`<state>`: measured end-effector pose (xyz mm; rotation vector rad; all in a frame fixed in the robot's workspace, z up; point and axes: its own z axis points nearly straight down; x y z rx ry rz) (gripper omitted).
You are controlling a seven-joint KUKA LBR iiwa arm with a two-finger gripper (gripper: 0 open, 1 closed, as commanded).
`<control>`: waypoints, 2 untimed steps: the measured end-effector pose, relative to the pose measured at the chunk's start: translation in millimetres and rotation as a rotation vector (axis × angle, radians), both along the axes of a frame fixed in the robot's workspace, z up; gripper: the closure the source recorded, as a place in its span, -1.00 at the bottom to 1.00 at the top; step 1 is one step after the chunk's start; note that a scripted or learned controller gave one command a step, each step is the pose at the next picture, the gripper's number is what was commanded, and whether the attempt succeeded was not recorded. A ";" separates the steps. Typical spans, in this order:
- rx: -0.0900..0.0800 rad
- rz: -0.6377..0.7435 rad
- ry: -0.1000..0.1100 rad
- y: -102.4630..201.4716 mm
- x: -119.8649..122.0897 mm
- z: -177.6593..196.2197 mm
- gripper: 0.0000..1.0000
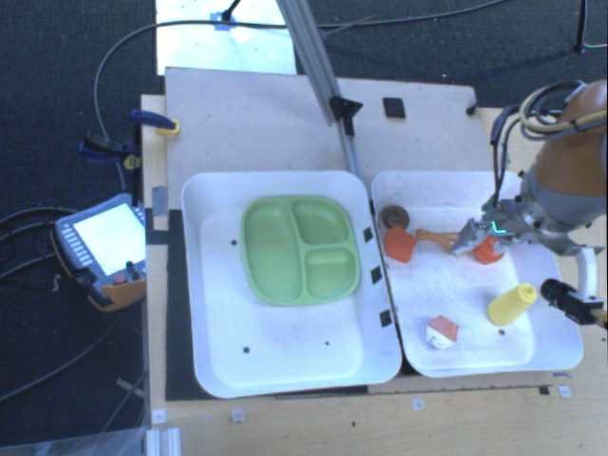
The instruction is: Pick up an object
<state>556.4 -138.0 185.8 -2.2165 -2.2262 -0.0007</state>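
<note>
The arm is reaching in from the right over the right bin (418, 354), its gripper (478, 239) hanging low near that bin's far right part, just beside a small red-orange object (489, 251); whether the fingers are spread or pressed together, and whether they are pinching anything, cannot be told from this slant. An orange-handled utensil (432, 237) is lying to the gripper's left, running toward a brown round piece (393, 218) by the bin's far left corner, with an orange-red block (400, 245) just beside it. A yellow bottle-shaped object (512, 304) is lying toward the bin's right edge, and a small red-and-white object (442, 332) is sitting near the near edge. In the left bin (218, 350), a green divided plate (300, 249) is resting toward the far right corner.
</note>
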 end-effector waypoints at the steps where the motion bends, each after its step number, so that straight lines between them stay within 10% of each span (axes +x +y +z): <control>1: 0.000 0.000 -0.002 0.0 0.5 0.7 -1.00; 2: -0.001 -0.003 0.000 -5.0 4.0 -42.1 -1.00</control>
